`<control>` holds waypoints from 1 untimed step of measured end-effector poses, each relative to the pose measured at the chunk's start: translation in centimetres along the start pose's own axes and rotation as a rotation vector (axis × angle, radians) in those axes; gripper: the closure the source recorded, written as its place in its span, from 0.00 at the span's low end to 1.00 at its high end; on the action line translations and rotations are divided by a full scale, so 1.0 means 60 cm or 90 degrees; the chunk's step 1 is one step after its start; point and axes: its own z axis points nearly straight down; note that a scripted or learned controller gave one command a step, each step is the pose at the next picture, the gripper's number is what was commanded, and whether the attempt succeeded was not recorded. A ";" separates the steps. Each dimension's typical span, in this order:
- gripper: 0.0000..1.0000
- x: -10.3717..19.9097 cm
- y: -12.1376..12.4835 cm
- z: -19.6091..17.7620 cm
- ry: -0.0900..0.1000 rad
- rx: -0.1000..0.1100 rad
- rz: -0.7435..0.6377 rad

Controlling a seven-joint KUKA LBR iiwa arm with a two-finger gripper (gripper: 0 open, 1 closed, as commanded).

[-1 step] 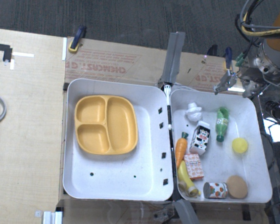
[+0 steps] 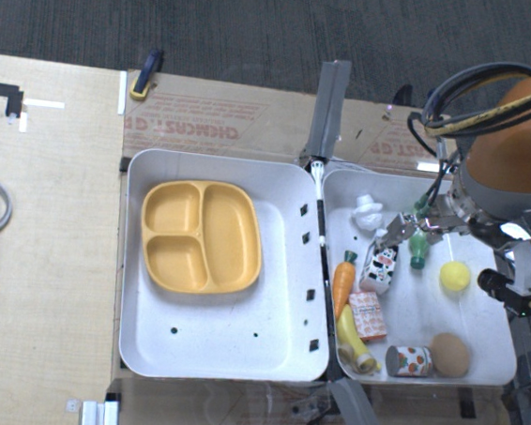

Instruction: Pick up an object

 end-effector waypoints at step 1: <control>0.00 0.014 -0.019 0.157 -0.001 -0.001 -0.012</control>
